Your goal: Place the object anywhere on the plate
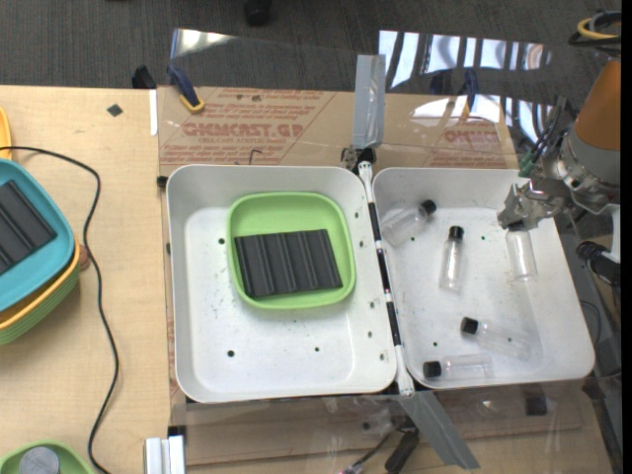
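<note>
- Camera view, nearest edge first: at the front of the right bin, a clear vial with a black cap lying on its side close to the front wall, cap toward the left.
- Just behind it, a second capped vial lying at a slant, black cap at its left end, clear body running right and slightly forward.
- In the left bin, a green plate resting on the bin floor toward the rear half, with a dark ribbed pad lying flat on it and covering most of its middle.
- Mid right bin: an upright-looking slim vial with black cap at its far end, well apart from the plate, separated from it by the wall between the two bins.
- To its right, a clear vial standing out just below the gripper, upper end right at the fingertips; impossible to tell whether clamped between the fingers or merely touched.
- Gripper reaching in from the right over the right bin's far right part, pointing down and left; finger spacing too small and blurred to judge.
- Further back, near the dividing wall, another clear vial with black cap lying at a slant, cap toward the right.
- Farthest: grey arm with orange band at the right edge, above the bin's rear corner.
- All vials in the right bin; none on the plate.
</note>
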Motion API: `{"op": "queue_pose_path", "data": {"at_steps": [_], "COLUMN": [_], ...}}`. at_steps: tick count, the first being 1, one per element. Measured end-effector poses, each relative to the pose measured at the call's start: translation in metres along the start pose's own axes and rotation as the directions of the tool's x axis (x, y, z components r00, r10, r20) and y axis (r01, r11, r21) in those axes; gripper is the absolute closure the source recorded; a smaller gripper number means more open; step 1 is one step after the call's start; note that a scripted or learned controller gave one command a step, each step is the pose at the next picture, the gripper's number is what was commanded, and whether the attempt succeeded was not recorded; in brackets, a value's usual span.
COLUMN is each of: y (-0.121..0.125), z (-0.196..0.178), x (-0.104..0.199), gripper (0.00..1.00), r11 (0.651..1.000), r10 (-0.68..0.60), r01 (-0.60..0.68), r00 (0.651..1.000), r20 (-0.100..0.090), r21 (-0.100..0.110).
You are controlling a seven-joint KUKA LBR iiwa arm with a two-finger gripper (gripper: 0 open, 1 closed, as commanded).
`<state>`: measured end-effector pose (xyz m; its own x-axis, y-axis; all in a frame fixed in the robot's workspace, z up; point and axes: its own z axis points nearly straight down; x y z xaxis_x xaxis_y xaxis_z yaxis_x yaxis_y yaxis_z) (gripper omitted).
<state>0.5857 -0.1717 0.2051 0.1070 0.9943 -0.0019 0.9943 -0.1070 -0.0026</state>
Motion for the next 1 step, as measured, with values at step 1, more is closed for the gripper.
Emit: {"op": "queue_pose_path", "data": {"at_steps": [1], "y": [0.0], "z": [-0.0001], "x": [0.0], "gripper": [0.0], "r11": [1.0], "r10": [0.0], "r01": [0.0], "r00": [1.0], "r20": [0.0], "r21": [0.0]}}
